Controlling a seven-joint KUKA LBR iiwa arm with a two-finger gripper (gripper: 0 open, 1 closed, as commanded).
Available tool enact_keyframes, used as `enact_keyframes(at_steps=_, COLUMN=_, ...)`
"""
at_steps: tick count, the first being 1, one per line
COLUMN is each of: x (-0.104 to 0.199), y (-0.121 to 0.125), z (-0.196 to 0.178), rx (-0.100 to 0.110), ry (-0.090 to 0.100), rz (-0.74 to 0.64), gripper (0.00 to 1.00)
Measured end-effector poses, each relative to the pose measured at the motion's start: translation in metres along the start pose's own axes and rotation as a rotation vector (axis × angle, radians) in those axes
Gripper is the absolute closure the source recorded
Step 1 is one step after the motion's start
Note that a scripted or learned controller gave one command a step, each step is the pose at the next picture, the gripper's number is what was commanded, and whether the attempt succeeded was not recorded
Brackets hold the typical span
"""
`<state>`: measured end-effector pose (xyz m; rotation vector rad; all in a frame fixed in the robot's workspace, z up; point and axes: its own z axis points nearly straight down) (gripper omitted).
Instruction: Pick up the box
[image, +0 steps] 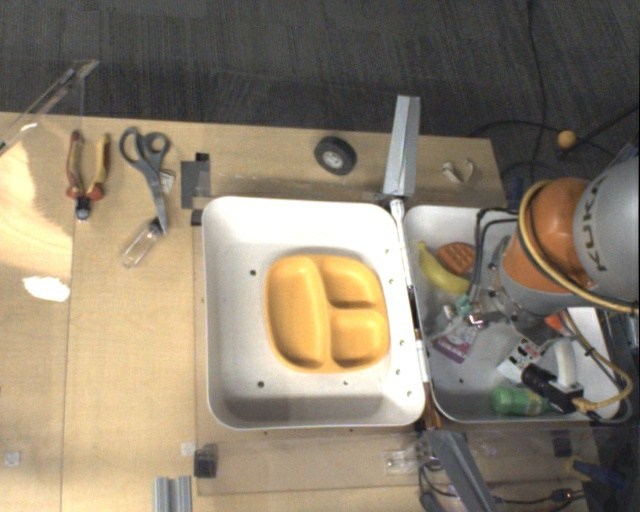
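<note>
1. The grey KUKA arm with its orange wrist band (545, 245) reached in from three o'clock and hung over the right-hand shallow white bin (450, 398); the step in hand looked like the approach or descent for a grasp.
2. The two-finger gripper (470, 315) sat low among the clutter at the bin's middle. Whether it was spread or closed, and whether it had anything, could not be told.
3. A small purple-and-white carton (452, 345), the likeliest candidate for the box, lay just beside the gripper at its seven o'clock, tilted on the bin floor.
4. Around it lay a yellow plastic banana (440, 270) at eleven o'clock, a reddish-brown rounded item (460, 256) beside that, and a green plastic bottle (515, 402) at five o'clock.
5. The next move probably called for centring over the carton and closing squarely on it, clear of the banana.
6. The left-hand white bin (225, 300) held a yellow three-compartment plastic tray (325, 310).
7. On the tan wooden bench (120, 350), at ten o'clock, lay grey scissors (150, 165), red-handled pliers (85, 170) and a black tape roll (335, 155); dark carpet lay beyond.
</note>
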<state>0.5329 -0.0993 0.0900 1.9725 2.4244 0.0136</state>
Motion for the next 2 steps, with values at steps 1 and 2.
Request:
enact_keyframes(at_steps=1, x=-0.001, y=0.003, z=-0.012, rx=-0.008, ry=-0.004, rz=-0.002, gripper=1.00)
enact_keyframes(at_steps=2, x=0.031, y=0.049, z=-0.110, rx=0.011, ry=0.005, rz=0.072, gripper=1.00)
